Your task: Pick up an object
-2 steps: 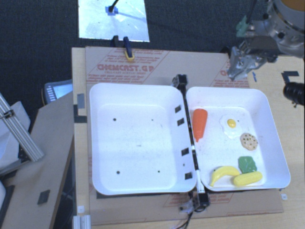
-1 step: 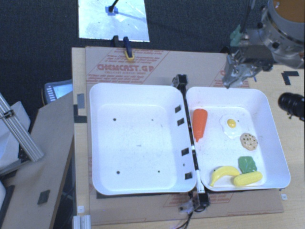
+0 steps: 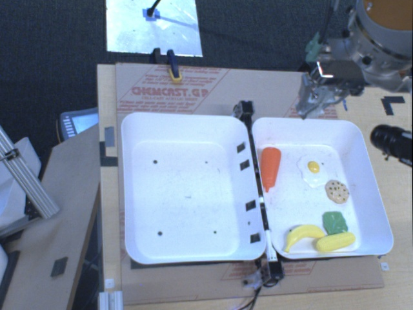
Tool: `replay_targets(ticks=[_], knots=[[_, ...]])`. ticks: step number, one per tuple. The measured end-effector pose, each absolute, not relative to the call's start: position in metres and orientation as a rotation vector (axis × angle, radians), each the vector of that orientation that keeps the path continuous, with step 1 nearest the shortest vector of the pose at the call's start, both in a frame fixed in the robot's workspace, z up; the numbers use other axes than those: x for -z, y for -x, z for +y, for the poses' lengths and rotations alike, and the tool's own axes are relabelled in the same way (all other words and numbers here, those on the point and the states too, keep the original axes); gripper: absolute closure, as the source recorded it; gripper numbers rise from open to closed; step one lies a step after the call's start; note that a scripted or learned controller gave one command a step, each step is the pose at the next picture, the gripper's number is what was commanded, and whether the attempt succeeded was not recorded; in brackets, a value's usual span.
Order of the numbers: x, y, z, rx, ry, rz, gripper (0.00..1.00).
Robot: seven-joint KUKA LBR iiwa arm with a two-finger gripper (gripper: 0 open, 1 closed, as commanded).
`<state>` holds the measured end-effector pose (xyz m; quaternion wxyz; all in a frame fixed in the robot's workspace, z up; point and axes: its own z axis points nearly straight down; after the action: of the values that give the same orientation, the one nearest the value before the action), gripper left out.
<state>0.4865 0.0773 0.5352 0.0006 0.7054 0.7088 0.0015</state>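
Orange carrot (image 3: 270,167) is lying 12-to-6, tip toward 6; gripper (image 3: 314,102) hovering at 1 o'clock, finger state unclear.

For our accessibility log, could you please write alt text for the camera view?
A gripper hangs above the far rim of the right bin, which holds a carrot, fried egg, cookie, banana, a green piece and a yellow piece.
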Motion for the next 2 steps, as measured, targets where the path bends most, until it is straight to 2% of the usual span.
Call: replay_targets(ticks=[1,2], knots=[[-0.535,-0.486,0.089,-0.004,-2.215,2.226,1.00],[-0.535,-0.487,0.078,-0.003,-2.221,2.221,1.00]])
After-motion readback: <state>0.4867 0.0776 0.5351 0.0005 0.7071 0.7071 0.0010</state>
